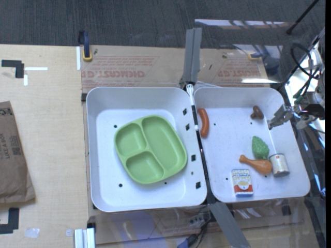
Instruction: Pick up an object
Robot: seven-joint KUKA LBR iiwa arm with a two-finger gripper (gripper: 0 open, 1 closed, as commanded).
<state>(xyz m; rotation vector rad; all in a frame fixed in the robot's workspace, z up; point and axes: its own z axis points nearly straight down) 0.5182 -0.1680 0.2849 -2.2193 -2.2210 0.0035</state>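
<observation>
Green plastic plate point(150, 150) sat alone in the left bin point(98, 138). At three o'clock the gripper point(277, 119) hung over the right bin point(227, 190), grip unreadable. Sausage point(204, 122), drumstick point(256, 164), can point(280, 165), carton point(241, 182) lay below.

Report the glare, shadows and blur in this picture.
Camera view: strong glare at the right edge, washing out the arm near the gripper; white bins evenly lit with soft shadows under the green tray; small items like the can slightly soft.
</observation>
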